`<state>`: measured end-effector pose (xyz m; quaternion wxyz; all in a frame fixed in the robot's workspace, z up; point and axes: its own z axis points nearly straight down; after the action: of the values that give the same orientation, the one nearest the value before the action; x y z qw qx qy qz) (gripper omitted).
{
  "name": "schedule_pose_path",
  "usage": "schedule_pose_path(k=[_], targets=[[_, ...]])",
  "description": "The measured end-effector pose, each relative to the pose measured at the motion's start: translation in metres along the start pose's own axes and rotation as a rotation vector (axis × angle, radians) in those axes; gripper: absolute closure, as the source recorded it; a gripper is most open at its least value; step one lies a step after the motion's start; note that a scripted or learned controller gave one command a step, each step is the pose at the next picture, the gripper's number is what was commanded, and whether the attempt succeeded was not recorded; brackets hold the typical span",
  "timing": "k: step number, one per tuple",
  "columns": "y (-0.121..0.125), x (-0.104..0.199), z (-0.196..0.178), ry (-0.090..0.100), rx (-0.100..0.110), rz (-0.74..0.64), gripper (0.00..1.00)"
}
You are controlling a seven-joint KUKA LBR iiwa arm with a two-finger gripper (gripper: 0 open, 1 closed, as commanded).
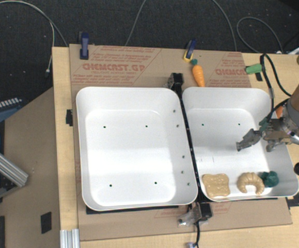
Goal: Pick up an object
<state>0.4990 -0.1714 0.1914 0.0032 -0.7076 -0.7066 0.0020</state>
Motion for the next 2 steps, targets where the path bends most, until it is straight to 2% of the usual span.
schedule_pose_path(k=[1, 2], targets=[[0.002, 0.000, -0.004, -0.002, -0.008, -0.001, 0.00], [-0.002, 0.002, 0.059, 0.000, -0.003, -0.001, 0.00]])
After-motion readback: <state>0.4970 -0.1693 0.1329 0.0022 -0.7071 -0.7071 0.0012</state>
